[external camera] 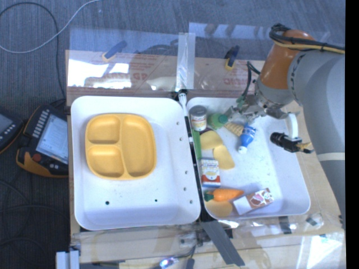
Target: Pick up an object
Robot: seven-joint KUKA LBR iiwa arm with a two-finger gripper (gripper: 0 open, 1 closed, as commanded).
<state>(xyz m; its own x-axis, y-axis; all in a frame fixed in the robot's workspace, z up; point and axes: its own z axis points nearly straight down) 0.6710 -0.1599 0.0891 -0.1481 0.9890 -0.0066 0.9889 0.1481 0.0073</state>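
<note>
While grey carpet [140, 10] surrounds the bench [146, 74], the left bin [84, 206] holds a yellow tray [120, 145]; the right bin [291, 184] holds a carrot [227, 195], can [198, 117] and blue-capped bottle [245, 139] just below the gripper [249, 112].

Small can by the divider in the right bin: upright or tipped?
Upright: the can shows its round top to the camera and stands on its base.

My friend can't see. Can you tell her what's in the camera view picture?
A grey and orange robot arm reaches into the right white bin, which holds a carrot, a small can, a blue bottle and other toy food. The left bin holds a yellow divided plate.
</note>
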